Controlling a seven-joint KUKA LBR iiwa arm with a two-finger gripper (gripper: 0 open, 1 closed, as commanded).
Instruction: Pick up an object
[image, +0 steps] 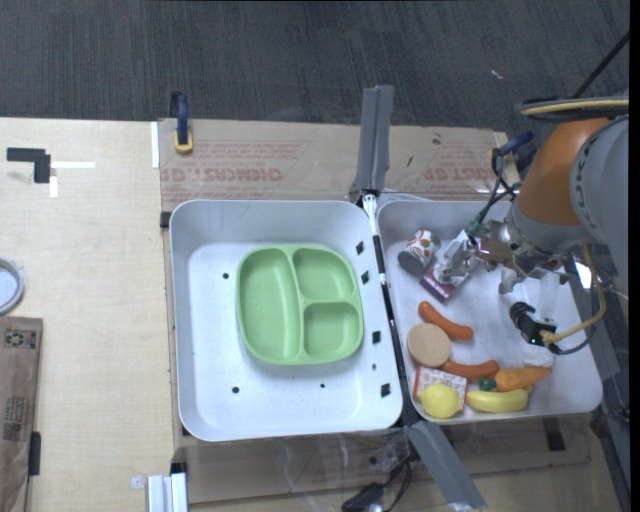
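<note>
Gripper (455, 262) is low in the right bin (565, 350), upper-left area, arm (580, 180) coming in from the right. Can't tell whether the gripper is wide or narrow, or whether it holds anything; the view is too cluttered there.

A purple item (441, 285) sits right at the gripper's lower-left edge, touching or nearly so. Beside it:
- red-and-white can (423, 243), just up-left of the gripper
- dark grey piece (411, 263), left of it, near the bin wall

The rest of the pickable stuff is lower in the same bin:
- sausage (445, 320), with a tan round disc (430, 346) below it
- 2nd sausage (468, 368), next to a carrot (520, 378)
- red-white packet (435, 379), lemon (441, 401) and banana (497, 401) along the near wall

The left bin (200, 330) holds 1 green 3-section plate (298, 303), lying flat and about centred. Both bins sit side by side on the table (80, 230).
</note>
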